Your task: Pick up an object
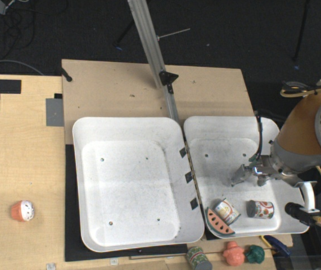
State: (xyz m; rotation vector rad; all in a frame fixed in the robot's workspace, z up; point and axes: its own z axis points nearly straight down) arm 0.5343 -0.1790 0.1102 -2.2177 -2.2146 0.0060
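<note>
Left bin [93, 131]: wide bare floor, rim free all round. Right bin [216, 129]: gripper [244, 174] low over open mid-floor, fingers seemingly spread, nothing between. Watermelon slice [219, 224], small can [226, 211], lying can [261, 209] crowd front edge, just beside gripper.

The 2 bins, left [93, 134] and right [216, 129], look like matt white plastic with a faintly speckled floor. The board [121, 89] beneath is dull tan fibreboard (or cardboard). The rail [149, 35] is ribbed bare metal. The gripper [245, 173] shows grey metal. Both cans [226, 211] [261, 209] wear glossy printed labels.
</note>
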